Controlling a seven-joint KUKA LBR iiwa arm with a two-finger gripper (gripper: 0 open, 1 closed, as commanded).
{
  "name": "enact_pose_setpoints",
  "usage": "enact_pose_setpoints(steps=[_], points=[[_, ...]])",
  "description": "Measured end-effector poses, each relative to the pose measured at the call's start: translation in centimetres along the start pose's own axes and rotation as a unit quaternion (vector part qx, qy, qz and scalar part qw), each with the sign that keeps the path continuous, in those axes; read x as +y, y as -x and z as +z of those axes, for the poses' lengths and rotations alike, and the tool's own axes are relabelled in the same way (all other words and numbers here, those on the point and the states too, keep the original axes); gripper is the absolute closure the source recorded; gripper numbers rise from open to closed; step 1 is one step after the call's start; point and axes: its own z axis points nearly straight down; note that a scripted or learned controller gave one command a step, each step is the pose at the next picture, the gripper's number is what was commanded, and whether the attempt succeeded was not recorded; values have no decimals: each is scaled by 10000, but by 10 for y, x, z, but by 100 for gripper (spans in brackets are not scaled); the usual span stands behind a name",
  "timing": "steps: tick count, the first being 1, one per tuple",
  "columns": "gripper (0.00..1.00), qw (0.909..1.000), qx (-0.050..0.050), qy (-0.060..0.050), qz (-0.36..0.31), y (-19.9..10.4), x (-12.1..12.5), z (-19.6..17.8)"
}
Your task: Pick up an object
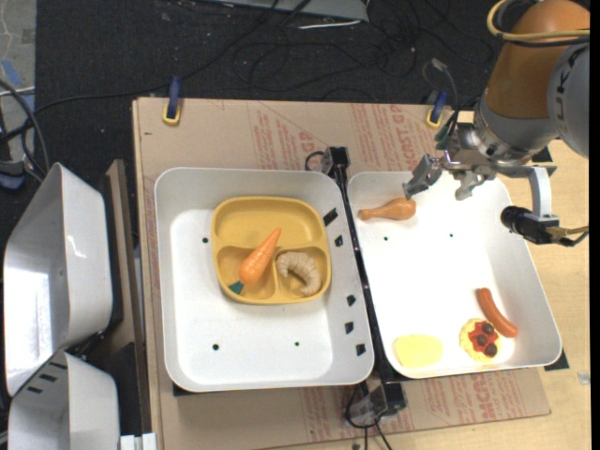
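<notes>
From the camera above, the counter (281,125) is carrying two shallow white bins side by side. The left bin (187,345) is holding a yellow divided plate (234,218), and on that plate a toy carrot (260,256) is lying at a slant across the divider, its tip pointing toward the far right, while a pale shrimp (300,272) is curling in the compartment just beside it.

The right bin (441,289) is holding four loose toys. A chicken drumstick (388,211) is lying near the far left corner (bone end pointing left). A sausage (496,311) is resting near the right wall, with a small pizza piece (482,338) just beside its near end, and a flat yellow disc (417,350) is sitting near the front edge, apart from the pizza.

The arm is reaching in from the right, and the gripper (444,178) is hovering over the far end of the right bin, its two fingers (420,176) spread apart with nothing between them. The left one is hanging just beside the thick end of the drumstick; whether it is touching is hard to tell.
</notes>
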Motion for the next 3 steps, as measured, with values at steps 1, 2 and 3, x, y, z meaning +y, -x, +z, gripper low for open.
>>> enact_pose_setpoints(steps=[1, 2, 3], points=[[0, 10000, 1, -20, 9, -6, -9, 53], [0, 10000, 3, -26, 2, -15, -13, 113], [0, 10000, -1, -10, 11, -15, -13, 138]])
